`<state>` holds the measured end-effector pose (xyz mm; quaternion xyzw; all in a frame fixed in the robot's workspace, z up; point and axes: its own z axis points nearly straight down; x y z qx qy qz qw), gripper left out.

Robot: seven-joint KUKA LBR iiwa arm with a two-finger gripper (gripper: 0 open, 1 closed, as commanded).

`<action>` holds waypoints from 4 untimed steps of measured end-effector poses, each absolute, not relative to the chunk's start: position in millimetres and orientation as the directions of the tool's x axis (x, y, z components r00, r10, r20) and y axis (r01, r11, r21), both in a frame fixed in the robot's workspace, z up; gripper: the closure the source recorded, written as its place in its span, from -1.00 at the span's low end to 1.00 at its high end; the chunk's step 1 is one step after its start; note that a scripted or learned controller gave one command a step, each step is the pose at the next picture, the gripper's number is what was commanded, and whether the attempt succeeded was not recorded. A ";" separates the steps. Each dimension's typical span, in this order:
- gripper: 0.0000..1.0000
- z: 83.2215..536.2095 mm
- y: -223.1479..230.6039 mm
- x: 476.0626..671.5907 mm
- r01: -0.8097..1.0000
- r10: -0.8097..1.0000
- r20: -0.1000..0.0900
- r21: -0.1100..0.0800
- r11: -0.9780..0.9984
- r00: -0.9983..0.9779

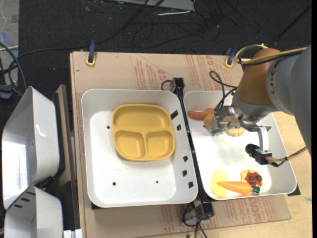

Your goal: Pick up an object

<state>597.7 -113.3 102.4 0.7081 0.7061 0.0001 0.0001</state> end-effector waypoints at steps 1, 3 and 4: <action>1.00 163.2 -116.0 592.8 1.000 1.000 -0.001 0.006 -0.002 0.002; 1.00 215.8 -54.4 596.1 1.000 1.000 0.002 0.003 0.009 -0.009; 1.00 213.2 -1.7 599.2 1.000 1.000 0.002 0.001 0.009 -0.009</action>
